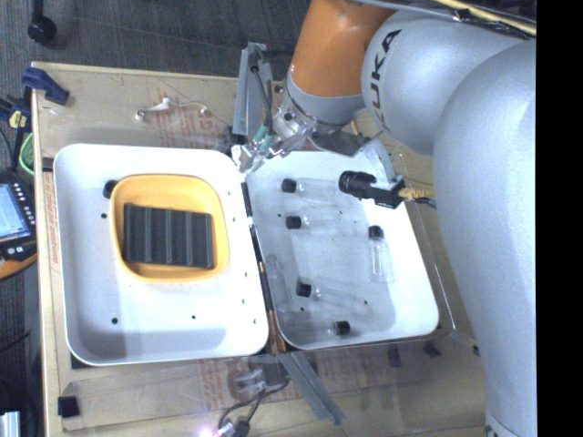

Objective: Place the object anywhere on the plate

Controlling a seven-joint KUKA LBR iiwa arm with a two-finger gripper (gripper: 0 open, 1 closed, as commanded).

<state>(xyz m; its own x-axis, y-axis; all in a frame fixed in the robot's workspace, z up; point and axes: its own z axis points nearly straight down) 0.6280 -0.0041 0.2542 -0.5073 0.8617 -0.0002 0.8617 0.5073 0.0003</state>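
A yellow plate (208, 192) with rounded corners lies in the left white bin (82, 289). A dark grey ridged block (169, 236) rests flat on the plate's middle. My gripper (258, 149) hangs over the far end of the divider between the two bins, up and to the right of the plate and apart from the block. The orange band and grey wrist above it hide much of it. I see nothing held in it.
The right white bin (414, 303) holds several clear vials with black caps, such as one vial (378, 253) near its right wall. A black cylinder (358, 184) on the arm juts over that bin. The large grey arm covers the right side.
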